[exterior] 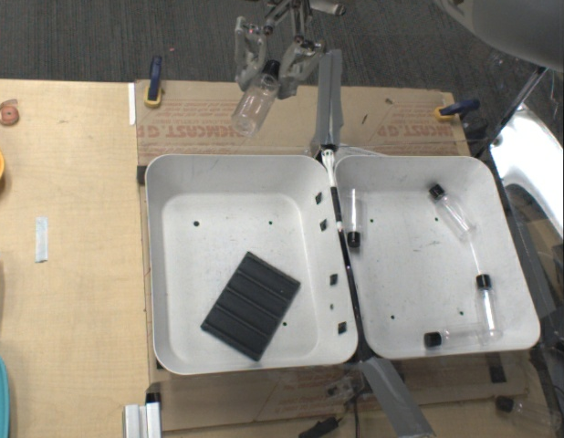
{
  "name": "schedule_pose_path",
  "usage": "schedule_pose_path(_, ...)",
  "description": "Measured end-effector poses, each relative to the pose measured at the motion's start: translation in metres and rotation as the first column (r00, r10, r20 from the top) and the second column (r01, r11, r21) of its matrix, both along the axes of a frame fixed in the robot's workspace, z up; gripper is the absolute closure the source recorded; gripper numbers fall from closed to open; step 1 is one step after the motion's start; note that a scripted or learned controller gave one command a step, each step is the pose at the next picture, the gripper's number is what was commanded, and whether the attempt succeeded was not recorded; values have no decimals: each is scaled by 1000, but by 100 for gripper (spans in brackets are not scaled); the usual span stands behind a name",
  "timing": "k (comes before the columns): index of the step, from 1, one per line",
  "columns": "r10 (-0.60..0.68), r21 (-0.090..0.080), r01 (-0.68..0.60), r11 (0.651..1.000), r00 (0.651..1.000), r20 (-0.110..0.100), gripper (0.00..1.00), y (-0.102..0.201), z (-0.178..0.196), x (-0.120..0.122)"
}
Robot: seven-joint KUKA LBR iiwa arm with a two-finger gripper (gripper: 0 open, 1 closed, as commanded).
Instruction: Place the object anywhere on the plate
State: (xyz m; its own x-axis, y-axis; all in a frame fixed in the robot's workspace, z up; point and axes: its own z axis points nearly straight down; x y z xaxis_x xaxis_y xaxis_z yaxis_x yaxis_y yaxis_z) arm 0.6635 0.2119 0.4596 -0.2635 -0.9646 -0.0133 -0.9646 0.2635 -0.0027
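Clear little tube point(253, 106) up in the air, tilted, clamped at its top end between the fingers point(298, 60) of the gripper point(275, 73). Hangs over the brown cardboard point(391, 121) just behind the far edge of the left bin point(154, 245), not over the bin itself. Well apart from the black plate point(252, 305). Black plate flat on the floor of the left bin, near the front, turned at a slant, with ridges along its top. Four more clear tubes with black caps in the right bin point(510, 245): one point(351, 217) by the left wall, one point(451, 210) near the back, one point(485, 304) by the right wall, one point(460, 336) along the front. Pale wooden worktop point(72, 290) off to the left of both bins.
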Motion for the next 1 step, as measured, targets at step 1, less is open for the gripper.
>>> schedule_pose_path(1,411,-9,-411,911,911,-5,100,-20,-19,-9)
